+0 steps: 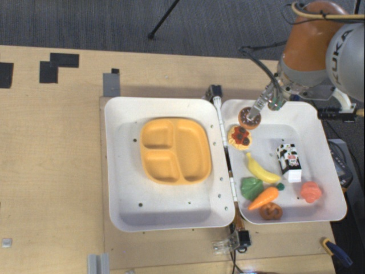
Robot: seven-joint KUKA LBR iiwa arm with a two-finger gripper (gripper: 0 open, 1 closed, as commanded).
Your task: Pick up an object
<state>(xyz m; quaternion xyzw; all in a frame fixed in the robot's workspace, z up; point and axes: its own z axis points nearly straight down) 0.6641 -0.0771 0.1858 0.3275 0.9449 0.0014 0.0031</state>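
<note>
Camera view: round glossy chocolate donut (249, 117) at tool (254, 111)

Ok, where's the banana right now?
In the camera view the banana lies in the right bin, near its left-centre, just above the green vegetable and carrot, left of the cow-print carton.

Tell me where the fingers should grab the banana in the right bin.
Grip the banana across its middle, coming straight down. It lies flat and slanted, and its curved body is narrowest crosswise. The green vegetable and carrot crowd its lower end, so stay higher.
</note>
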